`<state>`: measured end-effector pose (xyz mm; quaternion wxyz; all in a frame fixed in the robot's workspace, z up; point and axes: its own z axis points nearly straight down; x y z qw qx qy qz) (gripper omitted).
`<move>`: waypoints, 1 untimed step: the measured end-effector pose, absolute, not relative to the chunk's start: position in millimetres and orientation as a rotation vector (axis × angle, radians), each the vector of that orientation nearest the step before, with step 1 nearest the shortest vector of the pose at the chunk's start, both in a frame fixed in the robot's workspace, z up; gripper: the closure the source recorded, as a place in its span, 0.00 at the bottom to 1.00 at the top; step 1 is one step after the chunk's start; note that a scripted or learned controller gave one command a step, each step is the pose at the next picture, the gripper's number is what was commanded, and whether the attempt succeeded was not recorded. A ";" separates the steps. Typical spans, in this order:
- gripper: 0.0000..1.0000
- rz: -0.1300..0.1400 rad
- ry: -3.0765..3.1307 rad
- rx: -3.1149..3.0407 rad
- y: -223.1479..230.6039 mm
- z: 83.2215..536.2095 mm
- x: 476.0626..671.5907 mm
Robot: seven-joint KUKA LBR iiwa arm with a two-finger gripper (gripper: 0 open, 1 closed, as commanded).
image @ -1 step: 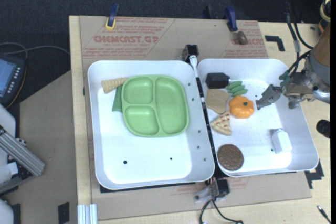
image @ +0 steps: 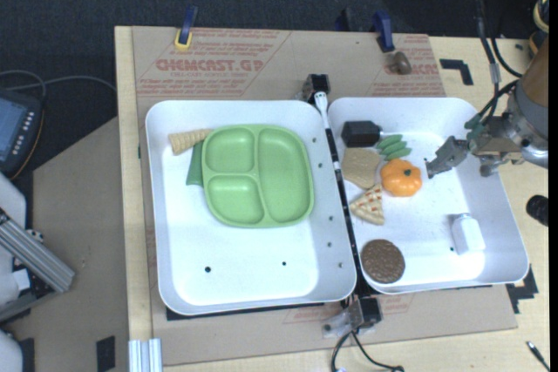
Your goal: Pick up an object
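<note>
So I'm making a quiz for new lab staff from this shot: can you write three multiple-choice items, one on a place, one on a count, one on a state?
1. Where does the green plate lie?
A. left bin
B. right bin
C. on the bench outside the bins

2. How many compartments does the plate have?
A. two
B. three
C. five

3. What is the gripper doing?
A. gripping the pumpkin
B. gripping the brown disc
C. gripping nothing, just right of the pumpkin

Answers: 1 A, the plate sits in the left bin beside a cone. 2 B, two small sections on the left and one long one on the right. 3 C, its tip is apart from the pumpkin, and the brown disc lies nearer the front of the right bin.
</note>
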<state>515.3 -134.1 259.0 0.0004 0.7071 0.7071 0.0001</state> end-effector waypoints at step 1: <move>0.00 -0.004 2.226 2.225 -126.7 211.0 521.2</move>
